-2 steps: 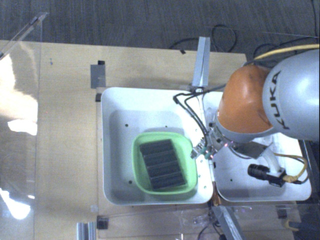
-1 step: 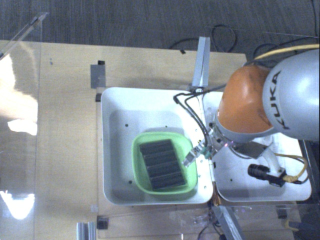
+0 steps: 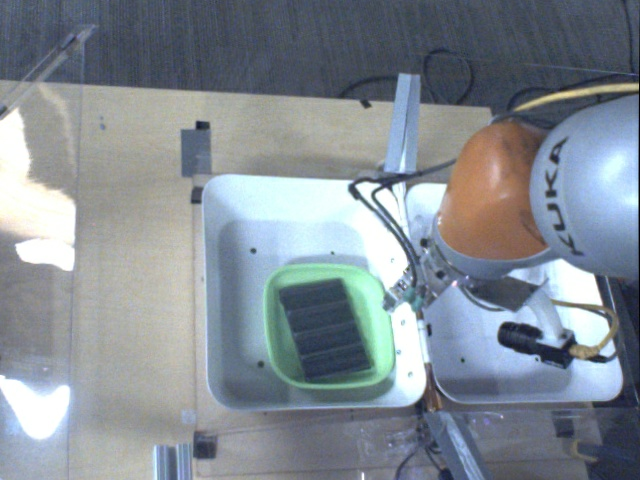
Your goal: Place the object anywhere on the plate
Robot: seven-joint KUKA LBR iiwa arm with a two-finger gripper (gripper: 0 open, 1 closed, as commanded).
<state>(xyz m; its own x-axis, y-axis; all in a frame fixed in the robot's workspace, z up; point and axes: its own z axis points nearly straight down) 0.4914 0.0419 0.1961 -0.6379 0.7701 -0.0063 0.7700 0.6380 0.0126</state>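
Dark ribbed object [image 3: 323, 329] lies on green plate [image 3: 277, 340] in left bin [image 3: 225, 298].

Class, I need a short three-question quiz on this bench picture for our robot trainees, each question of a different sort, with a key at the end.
1. True or false: the dark ridged block lies on the green plate.
2. Which bin holds the green plate?
A. the left bin
B. the right bin
C. neither, it sits on the wooden bench
3. Fill in: the arm's orange band hangs over the ____ between the two bins.

Key
1. True; the block lies inside the plate's rim.
2. A.
3. Divide, where the bins' inner walls meet.
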